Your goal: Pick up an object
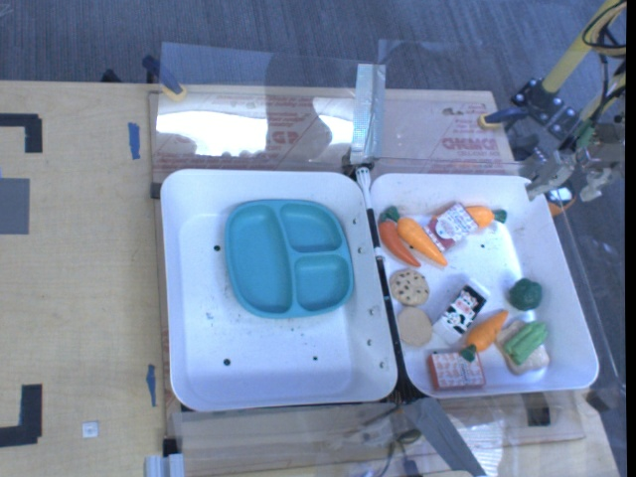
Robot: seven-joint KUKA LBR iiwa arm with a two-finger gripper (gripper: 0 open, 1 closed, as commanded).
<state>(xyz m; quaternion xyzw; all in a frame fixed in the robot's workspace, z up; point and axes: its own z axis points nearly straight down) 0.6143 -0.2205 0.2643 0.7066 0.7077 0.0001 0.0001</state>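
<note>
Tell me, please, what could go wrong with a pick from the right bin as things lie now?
The two carrots lie touching beside the bin's dividing wall, so a grab there may catch both or hit the wall. The cookie lies flat and may slip from the fingers. The gripper sits at the right bin's far corner, so any approach must clear the rim.

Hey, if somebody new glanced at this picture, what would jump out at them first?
First the teal divided plate, lying alone in the left bin. Next the clutter of toy food in the right bin: orange carrots, a cookie, a small cow-print carton. The end effector hovers above that bin's far right corner.
</note>
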